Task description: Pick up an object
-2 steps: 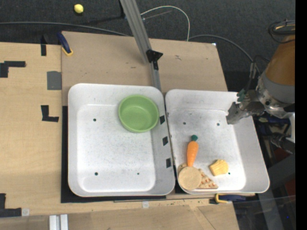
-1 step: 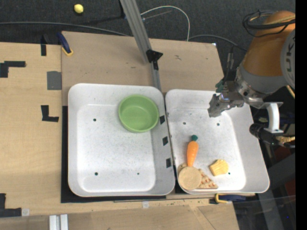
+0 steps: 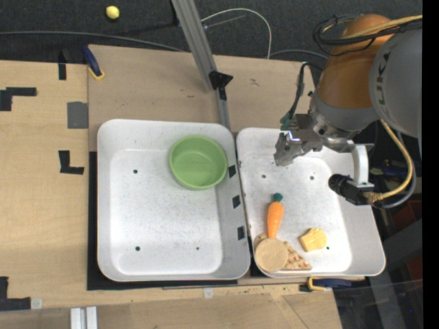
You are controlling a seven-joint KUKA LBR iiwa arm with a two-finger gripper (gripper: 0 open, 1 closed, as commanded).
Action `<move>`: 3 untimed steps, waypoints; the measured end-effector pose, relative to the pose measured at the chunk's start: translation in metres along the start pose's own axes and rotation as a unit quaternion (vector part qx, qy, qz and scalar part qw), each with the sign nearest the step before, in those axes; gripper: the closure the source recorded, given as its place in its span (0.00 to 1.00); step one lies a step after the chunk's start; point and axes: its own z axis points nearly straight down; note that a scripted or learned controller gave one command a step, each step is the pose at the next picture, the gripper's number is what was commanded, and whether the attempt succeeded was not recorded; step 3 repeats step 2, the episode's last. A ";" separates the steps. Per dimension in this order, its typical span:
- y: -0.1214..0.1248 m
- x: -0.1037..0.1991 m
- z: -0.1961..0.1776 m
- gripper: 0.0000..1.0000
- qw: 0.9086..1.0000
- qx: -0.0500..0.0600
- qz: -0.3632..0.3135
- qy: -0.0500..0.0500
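Observation:
In the right bin [image 3: 357,252] an orange carrot [image 3: 275,216] with a green top lies near the middle. Against the front wall sit a round tan cookie [image 3: 271,254], a waffle-patterned piece [image 3: 297,260] beside it, and a yellow cheese block [image 3: 313,240] to the right. A green bowl [image 3: 197,161] stands at the back right of the left bin [image 3: 116,204]. My gripper [image 3: 285,153] hangs over the back of the right bin, well behind the carrot, with nothing visible between its fingers.
A slanted grey metal post [image 3: 199,40] rises behind the bins, ending in a black clamp near their shared wall. Cables loop on the bench at the back. A small yellow ball [image 3: 112,11] lies on the dark floor at the far left.

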 end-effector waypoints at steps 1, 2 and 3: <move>0.008 0.055 0.004 1.00 1.000 -0.001 -0.001 0.000; 0.022 0.108 0.019 1.00 1.000 0.000 -0.001 0.000; 0.022 0.108 0.019 1.00 1.000 0.000 -0.001 0.000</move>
